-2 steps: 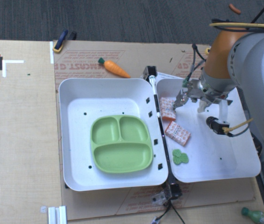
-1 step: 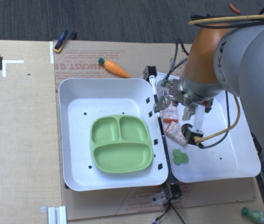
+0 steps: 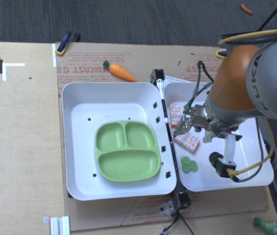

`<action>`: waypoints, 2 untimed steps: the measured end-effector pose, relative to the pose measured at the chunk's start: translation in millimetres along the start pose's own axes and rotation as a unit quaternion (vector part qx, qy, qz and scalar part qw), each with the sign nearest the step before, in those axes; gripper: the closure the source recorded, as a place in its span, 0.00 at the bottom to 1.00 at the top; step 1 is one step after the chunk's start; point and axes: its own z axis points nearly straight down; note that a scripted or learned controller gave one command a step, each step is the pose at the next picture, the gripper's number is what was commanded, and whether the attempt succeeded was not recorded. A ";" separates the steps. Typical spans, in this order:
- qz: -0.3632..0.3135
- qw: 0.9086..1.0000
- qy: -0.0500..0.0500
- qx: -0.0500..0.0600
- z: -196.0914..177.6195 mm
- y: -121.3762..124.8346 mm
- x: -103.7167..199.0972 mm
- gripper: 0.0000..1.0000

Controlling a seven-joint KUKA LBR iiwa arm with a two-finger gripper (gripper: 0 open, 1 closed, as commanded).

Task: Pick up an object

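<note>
My gripper (image 3: 186, 125) hangs low over the left part of the right bin (image 3: 256, 176), under the grey arm with its orange band. Just below it lies a red-and-white patterned packet (image 3: 186, 141), close to or touching the gripper. A second patterned packet (image 3: 175, 112) sits beside it toward the back, partly hidden by the gripper. A small green leafy piece (image 3: 189, 165) rests nearer the bin's front. The arm hides much of the right bin's floor.
The left bin (image 3: 79, 106) holds a green divided plate (image 3: 127, 151). A toy carrot (image 3: 120, 71) lies on the cardboard behind the bins. A black fitting with a yellow cable (image 3: 220, 164) hangs off the arm over the right bin. A green bottle (image 3: 271, 225) lies at the front right.
</note>
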 end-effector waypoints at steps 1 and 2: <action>0.014 1.000 0.000 0.000 0.0 82.3 14.8 0.00; 0.009 1.000 0.000 0.000 0.0 22.1 21.4 0.00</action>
